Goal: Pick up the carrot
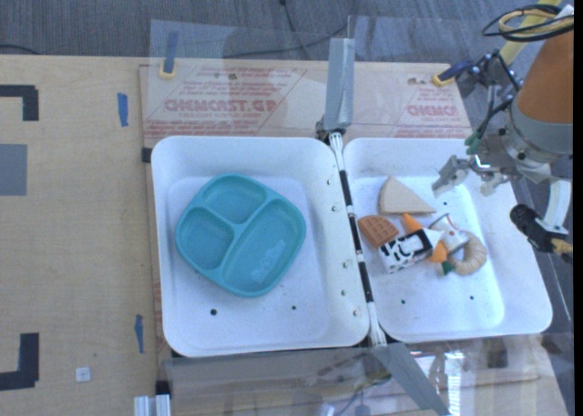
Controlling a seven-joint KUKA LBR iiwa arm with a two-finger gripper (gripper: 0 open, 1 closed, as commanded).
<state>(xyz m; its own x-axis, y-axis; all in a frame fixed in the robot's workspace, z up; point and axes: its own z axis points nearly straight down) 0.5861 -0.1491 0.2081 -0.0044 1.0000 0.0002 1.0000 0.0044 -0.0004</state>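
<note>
The carrot (435, 243) lies in the right bin (524, 314), packed among clutter: a black-and-white carton (405, 250) touches its left side, a beige ring (468, 258) its right. The gripper (470, 170) hovers above the bin's upper right, its 2 fingers spread and pinching nothing. A descent could land on the carton or ring instead, or shove the carrot aside, because its neighbours leave little room. A cheese wedge (403, 196) sits nearby.

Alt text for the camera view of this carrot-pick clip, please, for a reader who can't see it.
The gripper hovers open over the far edge of the right bin, above a cluster of toy food: a carrot, a cheese wedge, a waffle, a black-and-white carton and a bagel. The left bin holds a teal divided plate.
</note>
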